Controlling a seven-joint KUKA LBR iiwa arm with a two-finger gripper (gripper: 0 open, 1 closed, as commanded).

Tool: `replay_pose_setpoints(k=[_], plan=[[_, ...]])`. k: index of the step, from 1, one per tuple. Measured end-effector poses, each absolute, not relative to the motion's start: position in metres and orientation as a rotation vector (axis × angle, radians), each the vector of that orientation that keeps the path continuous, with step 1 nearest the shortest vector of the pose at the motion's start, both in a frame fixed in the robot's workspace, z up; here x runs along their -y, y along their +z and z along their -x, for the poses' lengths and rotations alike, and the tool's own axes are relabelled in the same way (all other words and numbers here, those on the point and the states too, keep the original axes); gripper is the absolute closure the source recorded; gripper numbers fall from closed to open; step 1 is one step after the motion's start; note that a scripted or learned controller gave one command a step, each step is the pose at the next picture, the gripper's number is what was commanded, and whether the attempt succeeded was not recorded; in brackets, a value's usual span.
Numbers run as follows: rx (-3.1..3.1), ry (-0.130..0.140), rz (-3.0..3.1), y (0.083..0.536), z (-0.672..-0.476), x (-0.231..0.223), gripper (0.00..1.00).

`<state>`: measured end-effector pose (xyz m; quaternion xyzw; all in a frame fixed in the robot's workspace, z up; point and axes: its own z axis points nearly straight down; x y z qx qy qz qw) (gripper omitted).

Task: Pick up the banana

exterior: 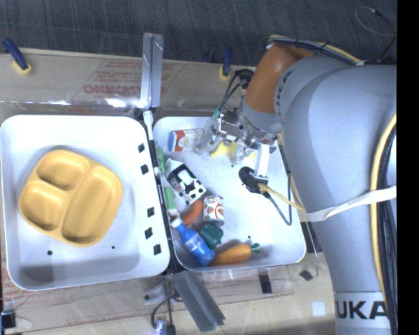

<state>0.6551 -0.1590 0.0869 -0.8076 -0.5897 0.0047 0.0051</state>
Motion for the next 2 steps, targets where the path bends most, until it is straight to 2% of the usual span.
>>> replay_pose_setpoints(k=[1, 2], plan=[[1.853, 0.022, 2.517, 0.093, -0.655, 0.157, 1.0], [1.618, 0.011, 2.687, 0.217, -0.639, 0.12, 1.0]])
